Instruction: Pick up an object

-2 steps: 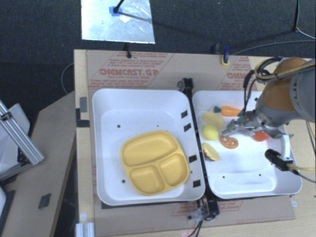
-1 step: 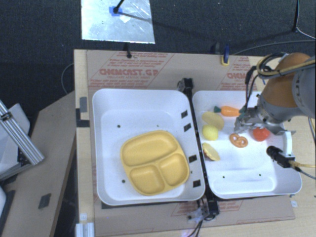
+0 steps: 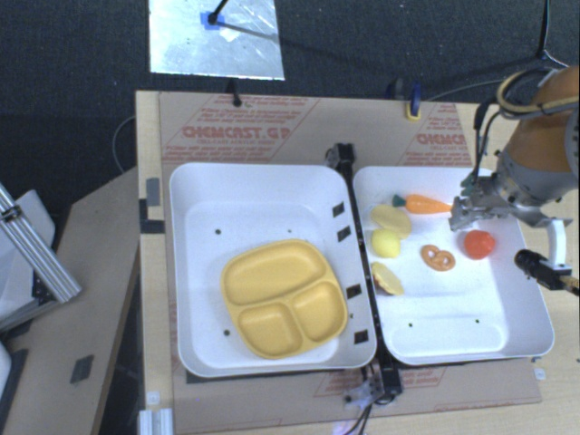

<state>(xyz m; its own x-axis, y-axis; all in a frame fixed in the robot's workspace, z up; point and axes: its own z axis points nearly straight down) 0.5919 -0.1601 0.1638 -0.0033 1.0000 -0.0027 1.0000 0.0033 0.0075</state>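
Gripper [image 3: 468, 208] is seen low over the right white bin [image 3: 480, 333]; whether it is spread or closed cannot be told. Just below and beside it, the round red toy tomato [image 3: 479, 243] is lying, nearest of all.

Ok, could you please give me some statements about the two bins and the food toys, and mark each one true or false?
1. The yellow tray lies in the left bin. True.
2. The carrot lies in the left bin. False: it lies in the right bin.
3. The yellow tray has three compartments. True.
4. The claw hovers over the yellow tray. False: it is above the right bin, near the red tomato.
5. The tomato slice lies beside the red tomato. True.
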